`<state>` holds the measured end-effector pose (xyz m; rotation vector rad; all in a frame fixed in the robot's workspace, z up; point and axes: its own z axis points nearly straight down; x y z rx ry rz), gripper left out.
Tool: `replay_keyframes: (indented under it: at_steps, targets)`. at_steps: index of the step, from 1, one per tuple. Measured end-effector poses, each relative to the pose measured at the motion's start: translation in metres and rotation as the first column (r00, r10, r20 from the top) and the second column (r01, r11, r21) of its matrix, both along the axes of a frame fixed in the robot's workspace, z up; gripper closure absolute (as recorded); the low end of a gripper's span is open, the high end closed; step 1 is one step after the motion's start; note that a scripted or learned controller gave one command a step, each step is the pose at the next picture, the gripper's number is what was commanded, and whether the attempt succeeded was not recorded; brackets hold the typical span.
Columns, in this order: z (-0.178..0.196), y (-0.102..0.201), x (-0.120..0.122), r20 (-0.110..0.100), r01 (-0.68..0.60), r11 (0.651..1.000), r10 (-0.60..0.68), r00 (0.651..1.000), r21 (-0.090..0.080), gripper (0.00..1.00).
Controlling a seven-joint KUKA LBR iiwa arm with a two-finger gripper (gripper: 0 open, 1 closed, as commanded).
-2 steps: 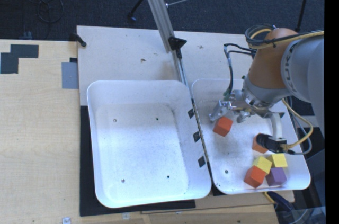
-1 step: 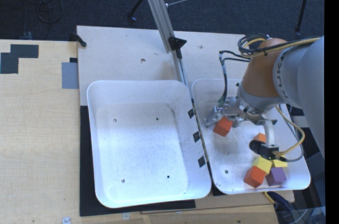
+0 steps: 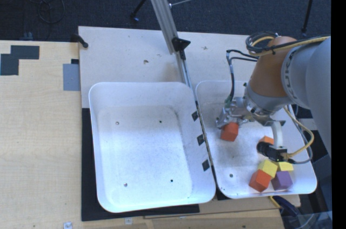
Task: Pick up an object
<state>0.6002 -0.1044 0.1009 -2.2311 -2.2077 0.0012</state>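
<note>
While the gripper (image 3: 231, 120) sits over the red block (image 3: 230, 132), finger state indiscernible, a straight lift should avoid the bin (image 3: 208, 93) wall.

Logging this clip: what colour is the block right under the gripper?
Orange-red. The block sits just below the gripper in the right bin, clearest in the camera view.

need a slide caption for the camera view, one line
KUKA arm's gripper over an orange block in the right bin; more blocks clustered near its front corner.

One fixed overhead camera, slanting down on both bins (image 3: 108, 93).
</note>
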Motion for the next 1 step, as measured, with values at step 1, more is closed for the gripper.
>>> replay_keyframes:
  at_steps: [1]
  targets:
    - [0.0933,0.1038,-0.011,0.006,-0.018,1.0,0.018,1.0,0.003,1.0]
